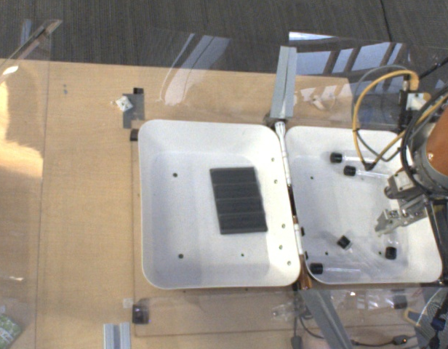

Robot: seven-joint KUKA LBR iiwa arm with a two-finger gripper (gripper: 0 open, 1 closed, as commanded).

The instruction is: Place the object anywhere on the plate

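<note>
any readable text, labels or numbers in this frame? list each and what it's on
None can be read.
Small white tag on the bench by the left bin's far corner: too small to tell if it bears print.
Green-and-white item at the bench's near left corner: pattern too blurred to read.
Dark ribbed plate: no markings seen.

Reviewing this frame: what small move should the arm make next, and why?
Probably shift the gripper left and slightly down toward the small black block in the right bin. The block lies loose, apart from the gripper, and the dark ridged plate in the left bin bears nothing.
</note>
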